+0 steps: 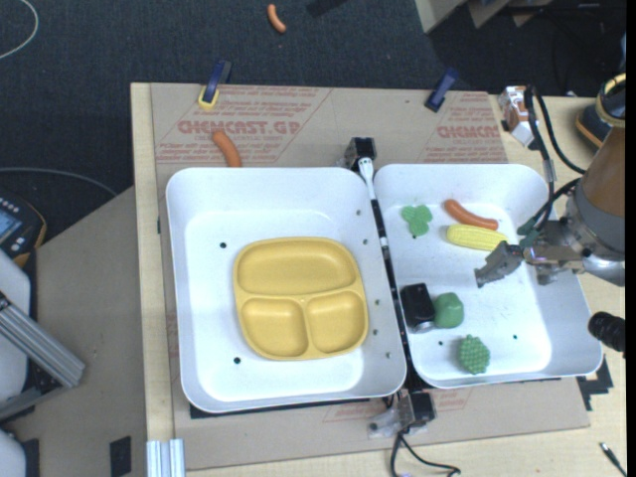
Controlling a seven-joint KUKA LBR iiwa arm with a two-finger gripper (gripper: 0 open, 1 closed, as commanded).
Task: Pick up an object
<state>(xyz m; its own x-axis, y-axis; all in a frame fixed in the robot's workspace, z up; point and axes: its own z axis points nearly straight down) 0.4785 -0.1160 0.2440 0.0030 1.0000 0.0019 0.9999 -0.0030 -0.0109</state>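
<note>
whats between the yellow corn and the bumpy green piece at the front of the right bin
In the camera view, the gripper hangs just below the corn; from there down to the bumpy green piece is bare white bin floor. The green block sits left of that line.

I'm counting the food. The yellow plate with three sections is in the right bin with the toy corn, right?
Not quite. The camera view shows the yellow plate in the left bin, by itself. The toy corn lies in the right bin.
</note>
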